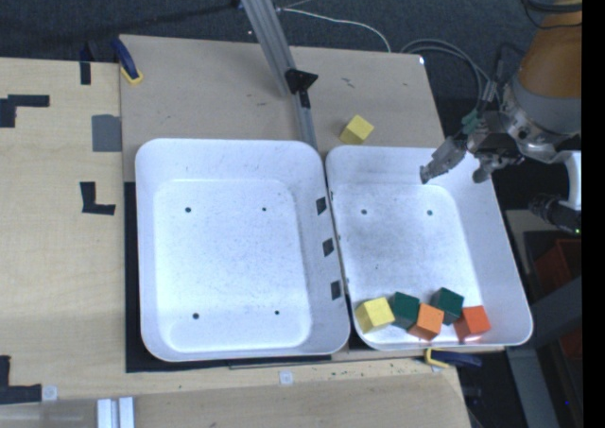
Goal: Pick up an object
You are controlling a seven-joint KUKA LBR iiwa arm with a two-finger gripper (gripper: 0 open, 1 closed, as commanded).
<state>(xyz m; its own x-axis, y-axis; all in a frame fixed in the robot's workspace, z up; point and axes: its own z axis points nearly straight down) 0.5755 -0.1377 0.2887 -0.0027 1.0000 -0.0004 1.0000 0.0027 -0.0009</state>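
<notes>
You see a tan surface carrying two white bins. The tool stands open, its two fingers spread and gripping nothing, above the right bin's far right corner (the arm enters from the right). The blocks cluster along that bin's near edge; one yellow cube lies on the surface beyond it.

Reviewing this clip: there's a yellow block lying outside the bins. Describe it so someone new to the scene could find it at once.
Start at the right bin, the one that holds a cluster of blocks along its near edge. Just beyond its far left corner, on the bare bench board, lies the lone yellow block, close to the foot of the slanted grey pole. A second yellow block sits inside the bin among green and orange ones; this one lies alone on the board.
</notes>
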